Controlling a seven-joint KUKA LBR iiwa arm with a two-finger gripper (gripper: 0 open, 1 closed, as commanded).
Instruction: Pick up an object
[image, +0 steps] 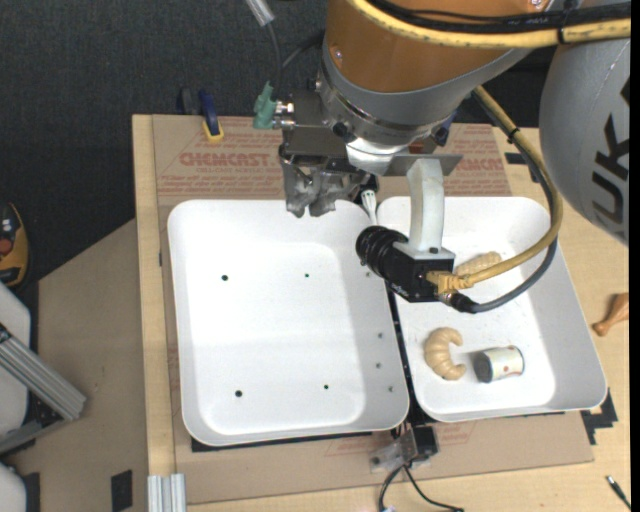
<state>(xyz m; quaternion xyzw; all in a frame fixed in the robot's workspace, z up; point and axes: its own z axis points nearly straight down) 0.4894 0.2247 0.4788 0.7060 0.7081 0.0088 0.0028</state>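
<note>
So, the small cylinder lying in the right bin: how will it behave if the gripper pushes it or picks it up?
The small cylinder lies on its side, so a push would probably make it roll across the right bin. Its surface looks smooth and rigid, so it may slip in a loose grip. It could bump the croissant-shaped piece beside it.

From my seat, the left bin (280, 330) lies bare across its floor, so I have open room there. In the right bin (560, 290), a croissant (445, 353) and a small cylinder (498, 363) sit just apart near the front edge. The arm (420, 60) and its black cable housing (400, 263) crowd the divide toward the tabletop's back edge.
</note>
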